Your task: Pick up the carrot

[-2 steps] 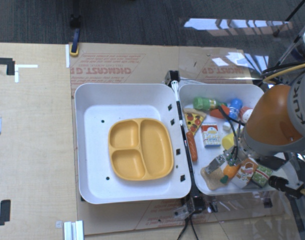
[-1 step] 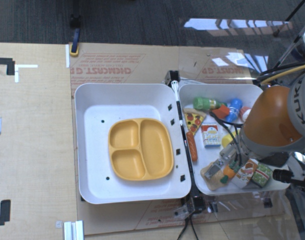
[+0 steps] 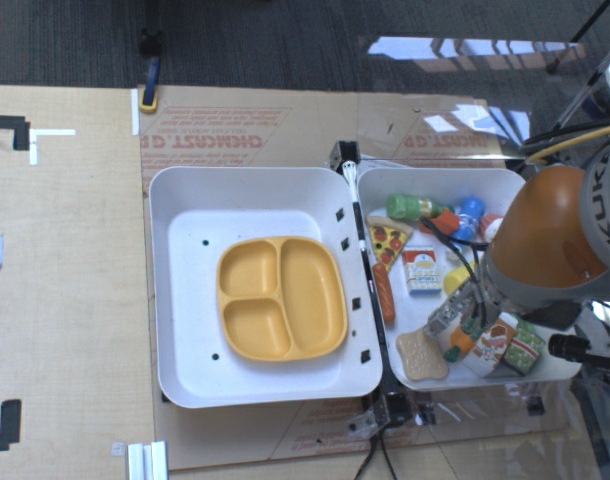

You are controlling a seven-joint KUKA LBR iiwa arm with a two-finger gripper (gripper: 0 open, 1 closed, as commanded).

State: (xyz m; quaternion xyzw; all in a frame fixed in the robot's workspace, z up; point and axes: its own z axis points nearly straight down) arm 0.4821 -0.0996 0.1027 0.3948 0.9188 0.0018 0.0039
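The carrot [image 3: 457,344] is a small orange piece with a green end. It lies near the front of the right bin [image 3: 440,180], between a bread slice [image 3: 421,356] and a red and green carton [image 3: 509,346]. My gripper [image 3: 459,316] reaches down into this bin directly above the carrot, under the arm's orange band [image 3: 545,233]. Its fingers [image 3: 444,313] stand apart, with their tips just behind the carrot and nothing between them.
The right bin also holds a green bottle [image 3: 409,206], a pizza slice [image 3: 386,238], a sausage [image 3: 384,293], a small white carton [image 3: 422,269] and a blue toy [image 3: 470,212]. The left bin [image 3: 175,298] holds a yellow divided plate [image 3: 282,297].
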